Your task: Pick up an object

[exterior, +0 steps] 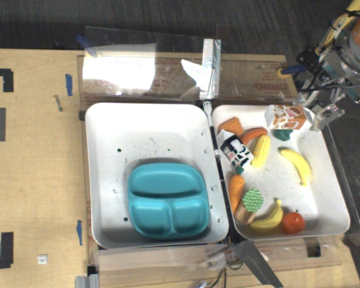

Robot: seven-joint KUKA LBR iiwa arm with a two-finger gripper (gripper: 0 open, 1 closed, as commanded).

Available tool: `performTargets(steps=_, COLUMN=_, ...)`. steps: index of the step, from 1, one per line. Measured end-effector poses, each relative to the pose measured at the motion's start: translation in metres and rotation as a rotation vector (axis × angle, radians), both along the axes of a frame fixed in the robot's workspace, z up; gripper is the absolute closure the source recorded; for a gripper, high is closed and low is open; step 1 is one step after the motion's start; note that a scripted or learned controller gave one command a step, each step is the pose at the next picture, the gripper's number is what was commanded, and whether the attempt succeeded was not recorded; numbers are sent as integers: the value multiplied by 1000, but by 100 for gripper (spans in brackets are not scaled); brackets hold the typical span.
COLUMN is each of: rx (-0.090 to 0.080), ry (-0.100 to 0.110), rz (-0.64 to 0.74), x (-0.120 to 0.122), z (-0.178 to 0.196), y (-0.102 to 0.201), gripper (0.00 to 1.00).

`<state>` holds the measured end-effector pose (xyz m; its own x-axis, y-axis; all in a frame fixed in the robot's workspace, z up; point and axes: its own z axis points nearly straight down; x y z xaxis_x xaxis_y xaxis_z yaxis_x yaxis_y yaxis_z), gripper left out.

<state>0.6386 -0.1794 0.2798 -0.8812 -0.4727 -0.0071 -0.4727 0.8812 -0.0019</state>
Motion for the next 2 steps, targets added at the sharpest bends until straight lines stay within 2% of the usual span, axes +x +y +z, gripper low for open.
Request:
performTargets(steps=1, rx=-2, ry=-4, rz=34, x=30, z=49, y=11, gripper=100)
performTargets(steps=2, rx=1, ry=-11, rz=30, x=32, z=58, y=11, gripper=100)
